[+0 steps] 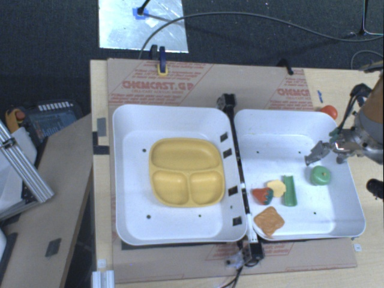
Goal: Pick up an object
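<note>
Several small items lie in the right bin [300, 125]: a round green piece [320, 175] near its right wall, a green stick [289, 191], a yellow piece [276, 188], a red piece [261, 195] and a brown flat piece [269, 220] near the front. My gripper [327, 152] hangs over the right side of that bin, just above and slightly left of the round green piece. Nothing shows in its grasp. The arm's wrist hides the bin's right rim there.
In the left bin [129, 161] sits a yellow divided plate [183, 173]. A black divider [234, 161] runs between the bins. A red-orange ball [329, 110] rests on the bench behind the right bin. Cables cross the dark floor at the back.
</note>
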You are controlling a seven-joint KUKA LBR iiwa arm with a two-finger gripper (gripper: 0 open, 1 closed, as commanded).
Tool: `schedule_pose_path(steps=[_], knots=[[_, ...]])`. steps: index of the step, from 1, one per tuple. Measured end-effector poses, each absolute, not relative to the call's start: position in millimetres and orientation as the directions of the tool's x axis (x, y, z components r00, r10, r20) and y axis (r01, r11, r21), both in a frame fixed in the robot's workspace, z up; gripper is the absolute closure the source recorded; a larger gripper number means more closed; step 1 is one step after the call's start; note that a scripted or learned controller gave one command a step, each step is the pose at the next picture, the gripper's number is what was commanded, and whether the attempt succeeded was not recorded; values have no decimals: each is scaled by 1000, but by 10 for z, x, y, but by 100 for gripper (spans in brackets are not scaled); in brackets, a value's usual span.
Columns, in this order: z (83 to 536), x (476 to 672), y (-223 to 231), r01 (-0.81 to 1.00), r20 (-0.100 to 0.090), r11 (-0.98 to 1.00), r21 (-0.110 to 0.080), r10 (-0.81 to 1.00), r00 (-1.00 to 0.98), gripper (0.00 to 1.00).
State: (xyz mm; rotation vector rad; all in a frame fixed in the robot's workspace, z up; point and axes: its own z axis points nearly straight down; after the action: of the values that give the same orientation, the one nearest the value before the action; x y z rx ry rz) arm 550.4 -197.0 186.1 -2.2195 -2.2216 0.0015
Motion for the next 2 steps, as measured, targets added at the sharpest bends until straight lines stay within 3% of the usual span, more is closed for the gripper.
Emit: schedule_pose_path(steps=[2], knots=[[860,5530,-1969,1000,-3,1,7,1000,-1,0]])
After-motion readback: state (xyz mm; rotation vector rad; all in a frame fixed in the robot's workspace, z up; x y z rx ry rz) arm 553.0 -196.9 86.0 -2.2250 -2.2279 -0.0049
